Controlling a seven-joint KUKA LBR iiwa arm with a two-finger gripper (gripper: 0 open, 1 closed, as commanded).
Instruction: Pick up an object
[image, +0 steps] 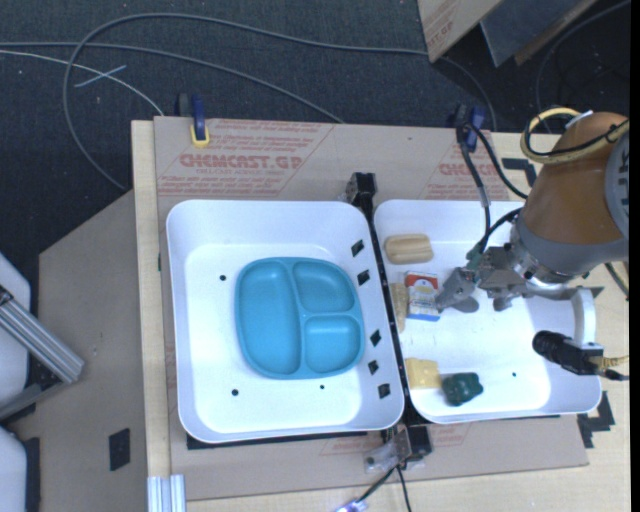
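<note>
In the right bin (500, 395) lie a tan block (408, 248), a small red, white and blue box (423, 297), a yellow piece (421, 373) and a dark green object (461, 388). My gripper (458, 291) hangs low over the middle of this bin, just right of the small box and very close to it. Nothing shows held in the gripper. The arm's orange band (570, 190) rises behind it at the right.
The left bin (200, 250) holds a blue divided plate (299, 316). A black divider with clips (375, 290) runs between the bins. A black cable (480, 170) and a dark fitting (565, 352) hang near the arm over the right bin.
</note>
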